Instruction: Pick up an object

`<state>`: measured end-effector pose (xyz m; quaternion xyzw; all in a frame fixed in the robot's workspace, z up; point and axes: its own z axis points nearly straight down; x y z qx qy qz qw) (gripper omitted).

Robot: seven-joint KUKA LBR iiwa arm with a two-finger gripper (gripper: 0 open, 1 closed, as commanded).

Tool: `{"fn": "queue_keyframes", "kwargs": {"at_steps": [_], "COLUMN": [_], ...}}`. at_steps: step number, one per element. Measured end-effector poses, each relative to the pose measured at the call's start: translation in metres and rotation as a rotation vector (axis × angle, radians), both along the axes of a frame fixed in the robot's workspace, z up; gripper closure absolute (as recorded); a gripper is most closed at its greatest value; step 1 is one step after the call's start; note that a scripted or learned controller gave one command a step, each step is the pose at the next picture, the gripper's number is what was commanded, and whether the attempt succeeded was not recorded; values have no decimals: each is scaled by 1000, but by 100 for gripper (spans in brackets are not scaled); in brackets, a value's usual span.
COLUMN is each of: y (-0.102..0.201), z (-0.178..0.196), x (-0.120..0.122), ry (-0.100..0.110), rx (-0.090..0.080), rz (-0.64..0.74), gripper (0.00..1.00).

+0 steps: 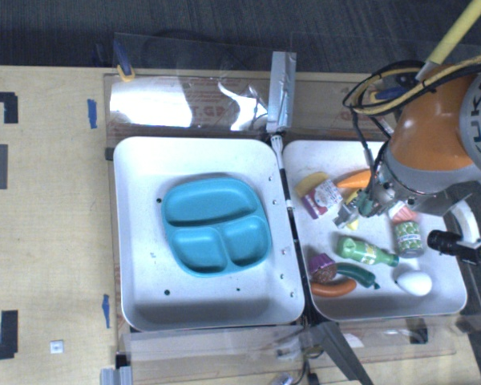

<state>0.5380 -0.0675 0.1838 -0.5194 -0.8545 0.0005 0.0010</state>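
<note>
Green bottle (367,252), just below tool (359,207)

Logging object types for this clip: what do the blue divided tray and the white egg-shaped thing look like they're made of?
Blue tray: probably moulded plastic, matte to satin; uniform colour, rounded compartment walls, soft highlights. White egg: likely a plastic toy, smooth and slightly glossy, with a bright highlight; the view is too small to rule out a real egg.
</note>
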Motion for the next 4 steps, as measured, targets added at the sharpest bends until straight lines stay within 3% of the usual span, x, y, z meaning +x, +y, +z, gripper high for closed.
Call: {"fn": "queue_keyframes", "kwargs": {"at_steps": [1, 2, 3, 4], "y": [-15, -52, -38, -9], "z": [17, 87, 76, 0], "x": [-23, -57, -57, 23], "ry": [1, 0, 5, 6], "rx": [-2, -3, -2, -3], "rz": [-436, -531, -544, -536], "gripper": [100, 100, 100, 100]}}
